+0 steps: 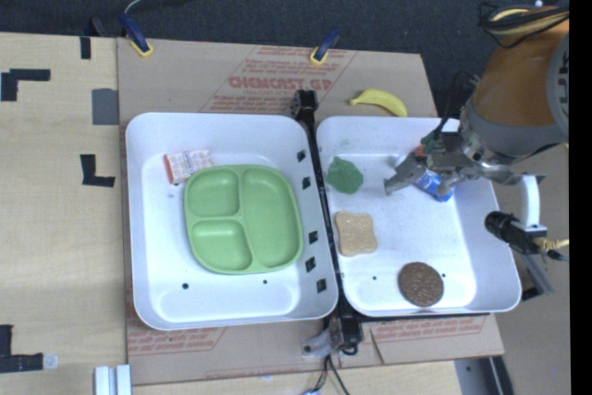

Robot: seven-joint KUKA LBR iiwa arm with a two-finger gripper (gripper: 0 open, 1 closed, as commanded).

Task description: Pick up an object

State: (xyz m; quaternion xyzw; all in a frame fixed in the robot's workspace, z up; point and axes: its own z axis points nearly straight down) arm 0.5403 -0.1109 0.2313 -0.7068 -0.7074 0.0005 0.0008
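My gripper hangs low over the upper right part of the right bin. A small blue and white object lies right against its lower side; whether it is gripped is hidden by the wrist. A green leafy piece lies to the gripper's left near the divider. Further toward the front are a beige square slice and a round brown disc.
The left bin holds a green divided plate and a small red and white packet. A yellow banana lies on the cardboard just behind the right bin. Black clips run along the divider.
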